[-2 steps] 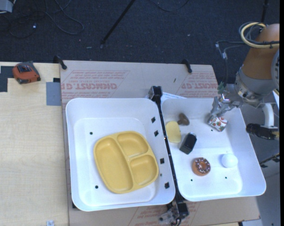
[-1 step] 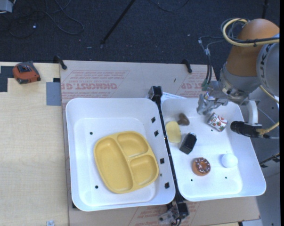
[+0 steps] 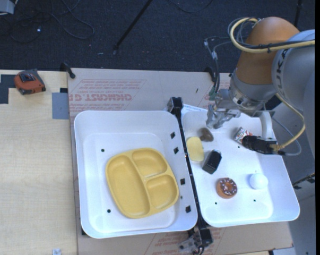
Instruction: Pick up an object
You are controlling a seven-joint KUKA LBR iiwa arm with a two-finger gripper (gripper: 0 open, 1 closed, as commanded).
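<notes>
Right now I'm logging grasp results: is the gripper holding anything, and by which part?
Cannot be told. The gripper hangs just above a small brown object in the right bin; nothing visibly sits between its fingers.

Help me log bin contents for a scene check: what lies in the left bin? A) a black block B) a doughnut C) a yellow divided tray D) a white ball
C: the yellow divided tray lies in the left bin; the doughnut sits in the right bin.
</notes>
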